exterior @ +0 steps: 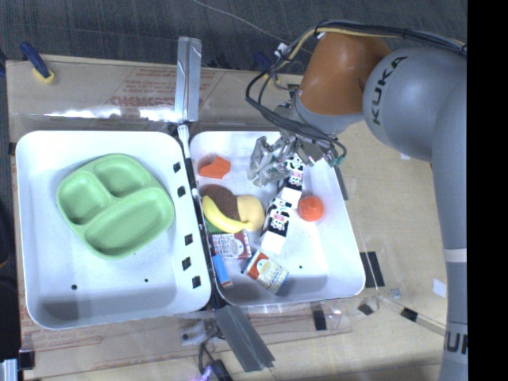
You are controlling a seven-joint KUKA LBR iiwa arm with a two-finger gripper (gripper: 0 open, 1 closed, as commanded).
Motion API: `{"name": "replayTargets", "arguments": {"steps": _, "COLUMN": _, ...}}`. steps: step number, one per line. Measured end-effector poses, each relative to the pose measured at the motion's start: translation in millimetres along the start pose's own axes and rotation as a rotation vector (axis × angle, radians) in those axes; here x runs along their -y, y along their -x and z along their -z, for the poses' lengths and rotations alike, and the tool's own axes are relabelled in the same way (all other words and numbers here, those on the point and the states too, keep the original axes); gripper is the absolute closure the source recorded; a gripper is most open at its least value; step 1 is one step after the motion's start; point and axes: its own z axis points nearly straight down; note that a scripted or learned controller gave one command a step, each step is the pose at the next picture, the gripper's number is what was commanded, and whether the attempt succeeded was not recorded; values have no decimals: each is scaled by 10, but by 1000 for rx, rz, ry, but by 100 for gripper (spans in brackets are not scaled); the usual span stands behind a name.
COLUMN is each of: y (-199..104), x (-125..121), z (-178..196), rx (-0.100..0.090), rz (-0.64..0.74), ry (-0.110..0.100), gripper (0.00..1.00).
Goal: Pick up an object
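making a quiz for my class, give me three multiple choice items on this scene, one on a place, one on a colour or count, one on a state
1. Where does the green divided plastic plate lie?
A. in the left white bin
B. in the right white bin
C. on the bench outside the bins

2. What colour is the small round ball in the right white bin?
A. blue
B. orange
C. purple

3. How does the yellow toy banana lie?
A. held up in the air by the gripper
B. flat on the floor of the right bin
C. on the green plate

Answers: 1 A, the plate sits on the left bin's floor. 2 B, the ball is plainly orange. 3 B, the banana rests on the bin floor, apart from the gripper.
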Motion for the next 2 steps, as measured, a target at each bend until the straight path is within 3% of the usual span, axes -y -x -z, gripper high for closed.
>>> {"name": "replayTargets", "arguments": {"steps": 1, "y": 174, "x": -269, "z": -460, "rx": 6, "rz": 238, "ry": -7, "gripper": 100}}
{"name": "replayTargets", "arguments": {"steps": 2, "y": -148, "x": 310, "z": -90, "rx": 2, "rz": 737, "ry": -5, "gripper": 100}}
